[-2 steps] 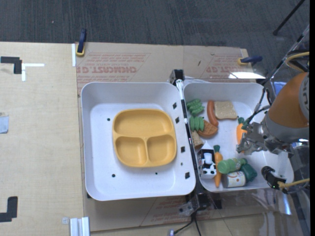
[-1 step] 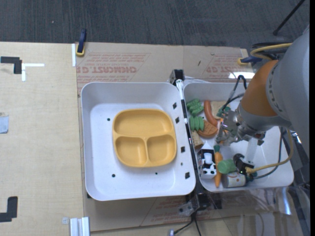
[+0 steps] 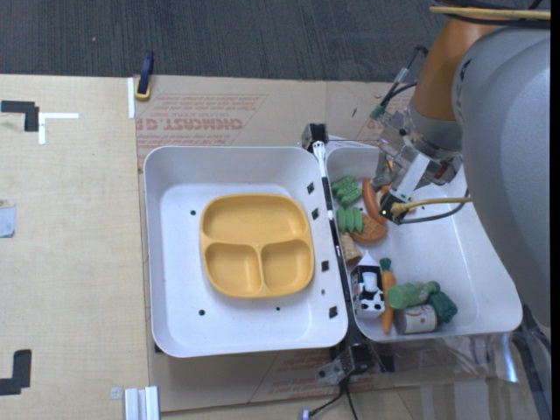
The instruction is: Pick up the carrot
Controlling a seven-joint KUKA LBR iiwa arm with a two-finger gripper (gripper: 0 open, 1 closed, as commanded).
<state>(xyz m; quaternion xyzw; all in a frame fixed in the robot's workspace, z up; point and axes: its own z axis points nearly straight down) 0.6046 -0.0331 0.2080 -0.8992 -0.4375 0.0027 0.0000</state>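
Note:
The carrot [image 3: 387, 303] is a slim orange stick lying lengthwise near the front of the right bin [image 3: 477, 261], between a black-and-white cow toy [image 3: 369, 289] and a light green leafy piece [image 3: 411, 295]. My gripper [image 3: 386, 196] hangs low over the back of the same bin, well behind the carrot. It is right beside a curved red-orange piece [image 3: 370, 201]. Nothing can be seen held in the gripper.
Green toy vegetables [image 3: 346, 189] and a brown round piece [image 3: 374, 231] lie at the back left of the right bin. A small can [image 3: 416, 319] and a dark green piece [image 3: 444, 305] sit at the front. The left bin [image 3: 166, 261] holds a yellow divided plate [image 3: 210, 234].

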